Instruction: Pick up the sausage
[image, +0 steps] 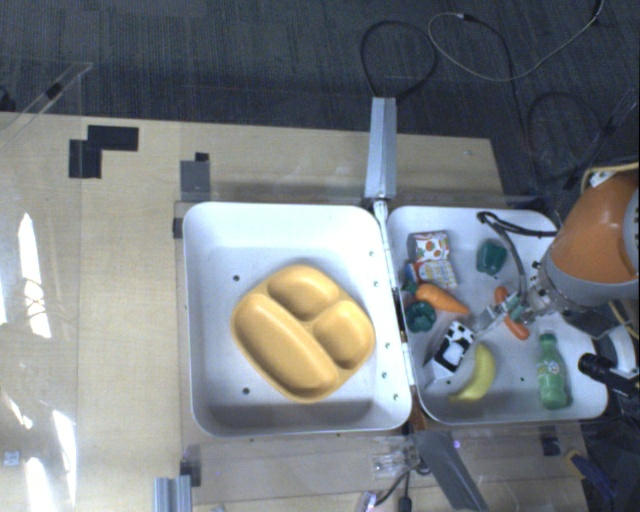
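1 sausage (516, 326), 1 banana (478, 374), 1 bottle (550, 371); end effector (503, 312) state unclear.

left bin (205, 330): yellow tray (303, 328) | right bin (580, 405): banana (479, 375), green bottle (550, 371), carrot (441, 297)

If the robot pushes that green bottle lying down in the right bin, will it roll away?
Probably a little. The green bottle lies on its side on the flat floor of the right bin, and its round body could roll sideways. The bin's wall is close by, so it likely wouldn't travel far. It looks like smooth plastic, so fingers might slip on it.
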